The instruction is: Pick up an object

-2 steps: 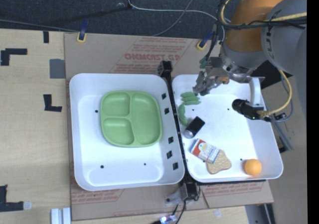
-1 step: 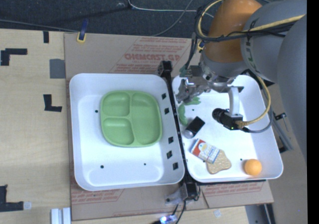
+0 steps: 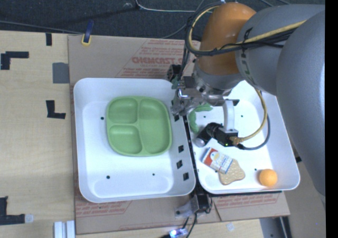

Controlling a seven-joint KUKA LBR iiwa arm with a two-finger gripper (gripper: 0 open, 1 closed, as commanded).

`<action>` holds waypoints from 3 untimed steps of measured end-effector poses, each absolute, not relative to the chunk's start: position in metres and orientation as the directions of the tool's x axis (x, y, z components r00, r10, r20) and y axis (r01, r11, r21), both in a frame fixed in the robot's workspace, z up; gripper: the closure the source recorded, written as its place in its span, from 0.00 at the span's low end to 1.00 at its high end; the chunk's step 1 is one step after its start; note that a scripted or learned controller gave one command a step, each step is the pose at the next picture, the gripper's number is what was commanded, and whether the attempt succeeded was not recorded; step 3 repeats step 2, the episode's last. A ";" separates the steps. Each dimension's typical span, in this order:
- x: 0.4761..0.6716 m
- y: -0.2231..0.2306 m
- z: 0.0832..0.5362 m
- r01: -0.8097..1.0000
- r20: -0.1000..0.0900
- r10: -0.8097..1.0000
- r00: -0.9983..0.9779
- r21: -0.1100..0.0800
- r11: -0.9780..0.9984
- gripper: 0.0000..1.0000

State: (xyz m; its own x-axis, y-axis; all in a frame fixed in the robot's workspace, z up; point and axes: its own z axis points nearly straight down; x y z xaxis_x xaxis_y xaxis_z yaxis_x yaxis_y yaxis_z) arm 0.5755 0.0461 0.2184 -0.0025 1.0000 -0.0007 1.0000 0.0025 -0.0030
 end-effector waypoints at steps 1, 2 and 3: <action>0.553 0.095 0.209 1.000 -0.001 1.000 -0.004 -0.004 0.004 1.00; 0.554 0.093 0.209 1.000 -0.001 1.000 -0.003 -0.003 0.003 0.00; 0.554 0.093 0.209 1.000 -0.001 1.000 -0.003 -0.003 0.003 0.00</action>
